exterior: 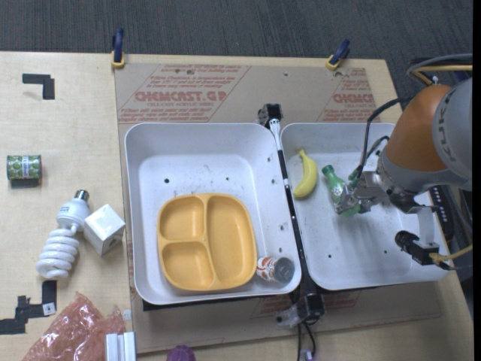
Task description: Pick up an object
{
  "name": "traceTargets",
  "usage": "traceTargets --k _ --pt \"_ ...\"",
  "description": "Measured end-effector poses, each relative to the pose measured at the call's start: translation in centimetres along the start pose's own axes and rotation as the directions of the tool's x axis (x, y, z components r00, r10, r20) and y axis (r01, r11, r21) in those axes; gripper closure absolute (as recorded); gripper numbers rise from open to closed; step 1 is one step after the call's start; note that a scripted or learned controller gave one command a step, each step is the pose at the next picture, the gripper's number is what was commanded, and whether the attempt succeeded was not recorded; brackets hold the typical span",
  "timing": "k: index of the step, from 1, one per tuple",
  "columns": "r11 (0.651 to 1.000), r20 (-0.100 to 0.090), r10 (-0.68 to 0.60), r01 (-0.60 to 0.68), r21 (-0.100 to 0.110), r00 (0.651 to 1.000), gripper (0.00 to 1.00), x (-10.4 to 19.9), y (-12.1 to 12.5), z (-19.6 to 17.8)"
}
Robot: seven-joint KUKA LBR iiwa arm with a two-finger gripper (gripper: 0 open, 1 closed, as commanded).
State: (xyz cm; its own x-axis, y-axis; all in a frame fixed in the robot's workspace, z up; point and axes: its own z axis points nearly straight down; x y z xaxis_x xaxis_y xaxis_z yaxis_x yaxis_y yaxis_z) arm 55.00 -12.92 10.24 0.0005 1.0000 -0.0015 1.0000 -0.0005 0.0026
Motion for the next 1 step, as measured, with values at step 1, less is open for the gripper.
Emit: traceTargets --k 1 --pt "1.000 -0.001 -0.001 0.001 0.002 1.000 1.00 6.83 -1.57 -9.00"
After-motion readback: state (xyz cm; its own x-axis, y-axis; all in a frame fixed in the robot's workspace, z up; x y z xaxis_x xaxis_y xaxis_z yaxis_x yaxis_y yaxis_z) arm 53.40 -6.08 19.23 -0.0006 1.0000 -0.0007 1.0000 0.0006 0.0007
